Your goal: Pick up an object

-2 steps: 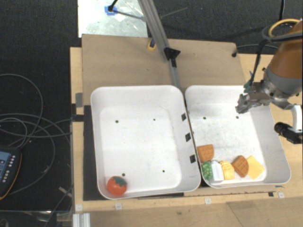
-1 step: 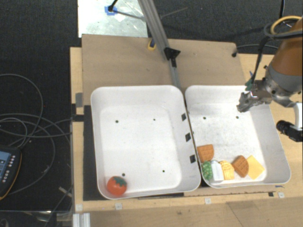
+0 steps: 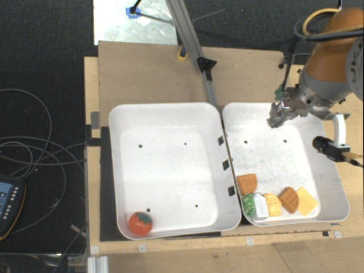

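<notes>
Nothing is lifted yet, as I read it from my console: the gripper (image 3: 277, 118) hangs over the far edge of the right bin (image 3: 273, 152), at about 12 o'clock of that bin, with no object between its tips, and I cannot tell whether it stands open or closed at this angle. I judge the task to be at its approach stage; descent, closure and lift all remain. Count of items: two white bins side by side; one tomato (image 3: 140, 223) alone in the left bin (image 3: 165, 152), at roughly 7 o'clock of its floor; five pieces clustered at 6 o'clock in the right bin, namely one brown cracker (image 3: 247, 183), one green-and-white piece (image 3: 253, 205), one yellow ridged piece (image 3: 273, 204), one brown waffle-like piece (image 3: 289, 199) and one yellow cheese wedge (image 3: 307, 201). These five lie touching or just beside one another, well apart from the gripper. Any of the six would satisfy the task; the cluster lies nearer the arm's side.
</notes>
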### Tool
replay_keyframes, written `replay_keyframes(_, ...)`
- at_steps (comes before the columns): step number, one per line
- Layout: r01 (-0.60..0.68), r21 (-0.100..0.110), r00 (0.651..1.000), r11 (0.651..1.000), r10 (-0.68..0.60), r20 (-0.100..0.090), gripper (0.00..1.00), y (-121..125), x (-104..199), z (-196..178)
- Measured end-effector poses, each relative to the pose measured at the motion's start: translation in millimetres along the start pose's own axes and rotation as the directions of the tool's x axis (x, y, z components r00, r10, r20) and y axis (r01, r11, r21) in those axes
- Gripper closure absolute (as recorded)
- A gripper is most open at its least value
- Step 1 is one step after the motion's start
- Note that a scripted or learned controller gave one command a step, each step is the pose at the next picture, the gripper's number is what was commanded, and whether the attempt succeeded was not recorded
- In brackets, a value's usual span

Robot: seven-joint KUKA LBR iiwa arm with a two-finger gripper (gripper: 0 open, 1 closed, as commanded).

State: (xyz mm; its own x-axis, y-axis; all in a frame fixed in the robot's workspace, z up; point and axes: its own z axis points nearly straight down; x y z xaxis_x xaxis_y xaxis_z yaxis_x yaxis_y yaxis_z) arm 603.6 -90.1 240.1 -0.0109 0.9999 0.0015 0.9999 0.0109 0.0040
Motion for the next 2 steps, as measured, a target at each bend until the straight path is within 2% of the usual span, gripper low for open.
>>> replay_keyframes(2, 0.0, 0.002, 1.0, 1.0, 0.0, 0.0, 1.0, 37, 114, 11)
